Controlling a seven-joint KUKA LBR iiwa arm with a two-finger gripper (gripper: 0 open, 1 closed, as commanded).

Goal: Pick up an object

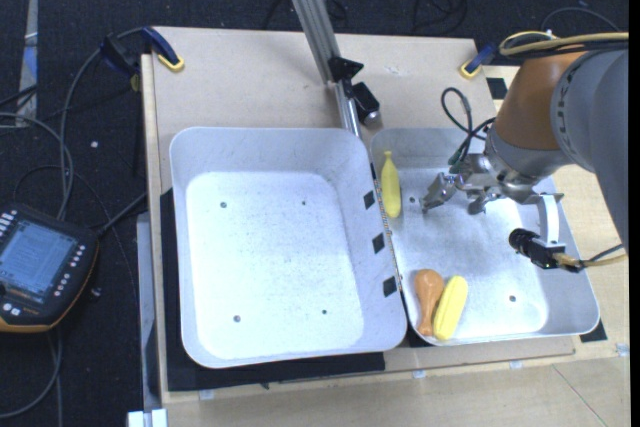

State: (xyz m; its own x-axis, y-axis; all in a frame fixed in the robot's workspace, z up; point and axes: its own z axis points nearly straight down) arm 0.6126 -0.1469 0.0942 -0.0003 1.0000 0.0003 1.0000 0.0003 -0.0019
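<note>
Three objects lie in the right bin (pixel 520 315). A slim yellow piece (pixel 390 185) rests along the bin's left wall. At the front left, an orange piece (pixel 428 293) and a thicker yellow piece (pixel 450 305) lie side by side, touching. My gripper (pixel 455 200) hangs over the bin's middle, a short way to the right of the slim yellow piece and well behind the front pair. Its fingers (pixel 433 200) are spread open with nothing between them.
The left bin (pixel 200 165) sits beside the right one, sharing a raised middle edge with black clips (pixel 385 240). A slanted metal pole (pixel 310 5) comes down to the bins' back junction. The arm's body (pixel 560 105) and a black cable fitting (pixel 535 250) overhang the right bin's right side.
</note>
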